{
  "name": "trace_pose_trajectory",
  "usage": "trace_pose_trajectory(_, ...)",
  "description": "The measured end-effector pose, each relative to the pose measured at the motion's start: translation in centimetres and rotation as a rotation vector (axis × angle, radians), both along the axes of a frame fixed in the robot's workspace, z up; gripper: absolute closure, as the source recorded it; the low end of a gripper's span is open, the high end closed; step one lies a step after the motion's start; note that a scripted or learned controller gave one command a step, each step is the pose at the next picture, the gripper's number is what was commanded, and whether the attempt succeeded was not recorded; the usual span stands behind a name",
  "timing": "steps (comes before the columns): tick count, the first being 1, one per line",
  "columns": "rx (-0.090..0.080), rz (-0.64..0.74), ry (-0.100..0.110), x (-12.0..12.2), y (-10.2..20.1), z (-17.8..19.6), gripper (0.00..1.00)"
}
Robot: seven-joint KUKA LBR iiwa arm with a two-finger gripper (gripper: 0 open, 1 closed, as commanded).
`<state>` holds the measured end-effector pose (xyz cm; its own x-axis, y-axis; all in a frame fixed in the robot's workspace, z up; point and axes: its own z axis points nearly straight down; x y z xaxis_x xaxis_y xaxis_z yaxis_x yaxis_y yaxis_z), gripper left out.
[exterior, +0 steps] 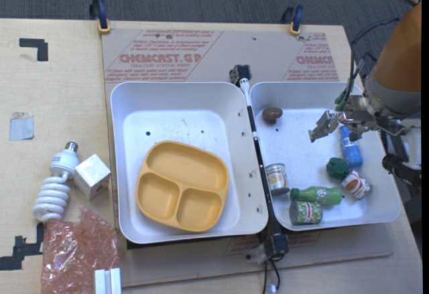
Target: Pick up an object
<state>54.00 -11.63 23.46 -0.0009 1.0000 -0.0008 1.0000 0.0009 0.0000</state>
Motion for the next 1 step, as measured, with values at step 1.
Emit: trace_pose_trajectory(1,0.0,-0.002,0.0,4.04,-3.02,-14.22,0.0)
